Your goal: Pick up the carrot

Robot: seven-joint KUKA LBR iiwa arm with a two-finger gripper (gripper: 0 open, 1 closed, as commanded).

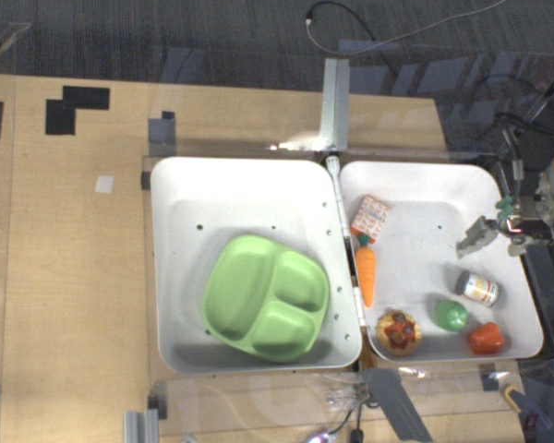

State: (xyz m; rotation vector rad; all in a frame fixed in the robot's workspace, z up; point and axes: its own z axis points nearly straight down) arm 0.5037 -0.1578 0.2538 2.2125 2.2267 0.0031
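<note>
Carrot (366, 276): centre-right of frame, against right bin's (443, 192) left wall. Gripper (480, 236): right edge, finger spread unreadable. Approach from above, clearing wall; close across width.

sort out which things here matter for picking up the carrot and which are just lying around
For the job:
- carrot, by the right bin's left wall
- end effector, over the right bin

Just lying about:
- green divided plate in the left bin
- patterned packet
- small jar
- green round item
- red item
- muffin-like item

Orange carrot (366, 277), lengthwise, untouched
</note>
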